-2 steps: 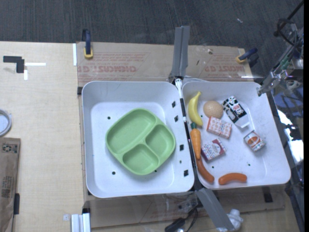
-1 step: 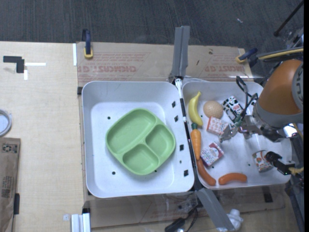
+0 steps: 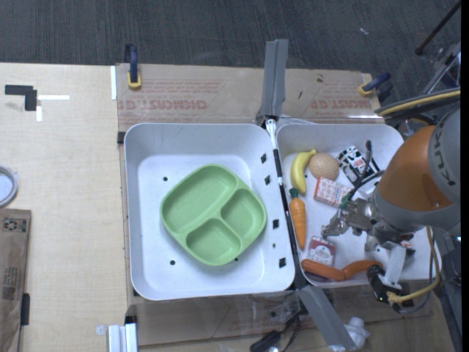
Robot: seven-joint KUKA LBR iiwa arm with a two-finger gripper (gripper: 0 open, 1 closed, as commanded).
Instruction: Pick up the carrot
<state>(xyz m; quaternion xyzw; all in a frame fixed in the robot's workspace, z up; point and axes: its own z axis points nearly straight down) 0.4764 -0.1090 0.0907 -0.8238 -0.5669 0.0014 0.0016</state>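
Carrot (image 3: 297, 221) lies w/ green top toward banana (image 3: 299, 169), along right bin (image 3: 417, 273) wall next to divider, just beyond gripper (image 3: 338, 224) tips, not touching | jaws: state can't be told, partly hidden by wrist | red packet (image 3: 320, 251) just below tips | green tray (image 3: 212, 215) in left bin (image 3: 139, 218), well apart

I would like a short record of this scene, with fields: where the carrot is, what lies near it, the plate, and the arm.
carrot: in the right bin, along its left wall, not held
neighbours: banana above it, small red packet lower right
left bin: holds a green divided plate
arm: over the right bin, right of the carrot
gripper: state cannot be told
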